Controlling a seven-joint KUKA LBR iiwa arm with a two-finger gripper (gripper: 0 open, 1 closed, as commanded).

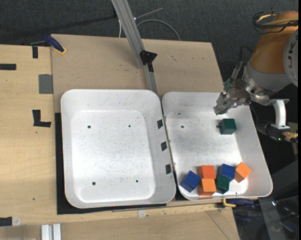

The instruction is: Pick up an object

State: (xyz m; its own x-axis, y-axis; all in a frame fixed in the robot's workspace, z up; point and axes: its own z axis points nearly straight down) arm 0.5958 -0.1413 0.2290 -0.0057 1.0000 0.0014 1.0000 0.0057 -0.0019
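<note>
Plywood covers the bench (190,64), and two shallow white bins sit on it side by side, the left bin (70,104) beside the right bin (255,149). A slanted metal pole (132,29) crosses the bench above them. From the right, the grey arm with its orange band (273,51) reaches over the right bin's far edge. Its gripper (223,105) hangs just above a dark green cube (227,126), apart from it; whether the claw is open or closed cannot be told. Along the right bin's near edge lies a cluster: a blue cube (190,180), two orange cubes (207,178), another blue cube (228,171), a green cube (222,183) and an orange cube (243,171).
</note>
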